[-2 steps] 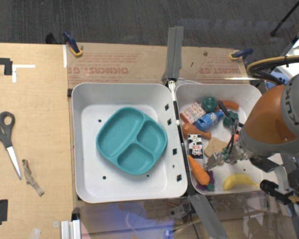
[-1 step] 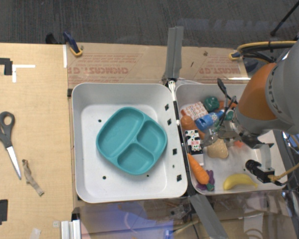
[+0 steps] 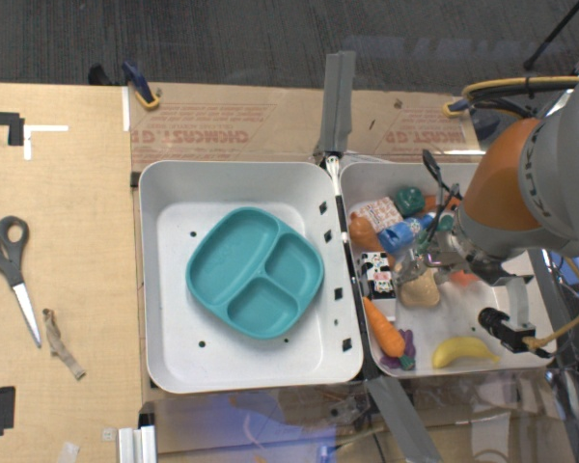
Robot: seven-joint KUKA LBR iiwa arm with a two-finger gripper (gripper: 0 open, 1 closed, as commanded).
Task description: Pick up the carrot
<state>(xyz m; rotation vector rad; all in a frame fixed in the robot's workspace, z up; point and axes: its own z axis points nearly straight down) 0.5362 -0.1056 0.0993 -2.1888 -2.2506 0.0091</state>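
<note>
The carrot [image 3: 383,325] is orange and lies slantwise near the front left corner of the right bin [image 3: 521,365], its tip pointing toward a purple toy [image 3: 402,360]. My gripper [image 3: 430,258] hangs over the middle of that bin, right above a tan lumpy toy [image 3: 420,291]. It is up and to the right of the carrot, well apart from it. The grey wrist with its orange band [image 3: 497,196] hides the bin's far right part.
Near the carrot lie a yellow banana [image 3: 463,352], a black-and-white block [image 3: 376,274], a blue box [image 3: 403,235], an orange toy [image 3: 363,231] and a green toy [image 3: 410,201]. A teal divided plate [image 3: 256,273] sits in the left bin [image 3: 164,258]. Scissors [image 3: 13,261] lie on the bench at left.
</note>
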